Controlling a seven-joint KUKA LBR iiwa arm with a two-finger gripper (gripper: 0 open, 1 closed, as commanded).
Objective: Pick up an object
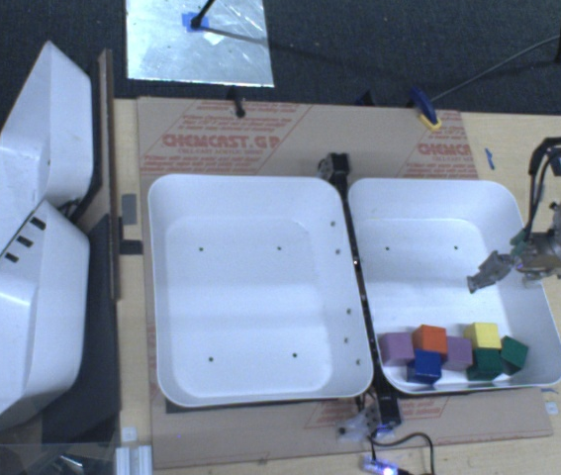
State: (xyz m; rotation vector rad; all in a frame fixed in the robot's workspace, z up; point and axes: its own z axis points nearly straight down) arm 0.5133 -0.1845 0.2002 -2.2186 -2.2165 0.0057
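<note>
A cluster of small blocks lies in the near corner of the right bin: a purple block, an orange block, a blue block, a yellow block and green blocks. My gripper hangs over the right side of that bin, above and behind the blocks, pointing left. It touches none of them and nothing shows in it.
The left bin stands beside the right one, and a black divider runs between them. Spare white bins lean at the far left. A metal sheet lies beyond the bench. Cables trail at the near edge.
</note>
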